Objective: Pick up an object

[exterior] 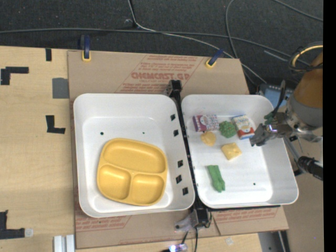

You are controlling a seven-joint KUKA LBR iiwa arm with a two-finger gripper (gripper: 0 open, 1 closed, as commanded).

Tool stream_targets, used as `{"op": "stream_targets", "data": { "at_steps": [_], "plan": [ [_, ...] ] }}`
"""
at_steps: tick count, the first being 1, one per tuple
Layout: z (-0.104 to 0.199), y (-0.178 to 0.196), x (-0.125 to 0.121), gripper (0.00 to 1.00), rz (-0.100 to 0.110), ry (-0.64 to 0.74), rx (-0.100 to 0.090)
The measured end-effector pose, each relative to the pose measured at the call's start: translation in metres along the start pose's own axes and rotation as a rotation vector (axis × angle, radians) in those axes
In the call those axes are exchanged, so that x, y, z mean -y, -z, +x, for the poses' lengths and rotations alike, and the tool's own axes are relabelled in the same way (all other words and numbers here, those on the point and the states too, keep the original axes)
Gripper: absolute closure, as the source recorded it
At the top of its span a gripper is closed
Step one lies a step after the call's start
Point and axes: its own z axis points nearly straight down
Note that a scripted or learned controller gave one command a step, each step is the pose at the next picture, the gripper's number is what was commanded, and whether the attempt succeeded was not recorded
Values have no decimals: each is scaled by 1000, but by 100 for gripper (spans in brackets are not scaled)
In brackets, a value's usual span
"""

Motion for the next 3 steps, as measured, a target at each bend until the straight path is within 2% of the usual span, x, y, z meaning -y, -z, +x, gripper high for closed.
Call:
{"op": "stream_targets", "data": {
  "at_steps": [1, 3],
  "plan": [
    [59, 10, 5, 100, 5, 5, -4],
    [161, 19, -2, 100, 5, 6, -4]
  ]
}}
